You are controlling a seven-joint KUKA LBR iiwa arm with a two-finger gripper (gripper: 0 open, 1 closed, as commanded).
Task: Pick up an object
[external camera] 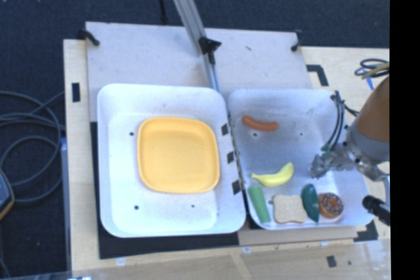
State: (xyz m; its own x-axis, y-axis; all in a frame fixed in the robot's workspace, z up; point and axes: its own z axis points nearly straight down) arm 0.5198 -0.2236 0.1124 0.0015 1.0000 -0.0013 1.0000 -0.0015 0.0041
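Objects for the pick all lie in the right bin (308,101); no target is named, so I log each. Sausage (260,123) at 11 o'clock of that bin, alone and well apart from the rest; banana (274,176) near the centre, toward 7; along the 6 o'clock wall, left to right: green stick (258,204), bread slice (287,209), dark green pepper (310,202), donut (330,205); bread, pepper and donut look to be touching or nearly so. Left bin (111,101) carries only a yellow plate (178,154).

Gripper (323,164) sits at 3 o'clock of the right bin, just above the pepper and donut, near the banana's right tip; I cannot tell how wide the claw stands, the wrist and cabling mask it; nothing is seen held.

Risks as I judge them: a descent here lands between banana and the crowded front row, so the claw may close on air or nudge the banana away; going for pepper or donut, a neighbour may be pinched with it or pushed against the wall; the low bread slice may slip; the 3 o'clock wall is close, a collision is possible; the cable loop (337,121) could snag.
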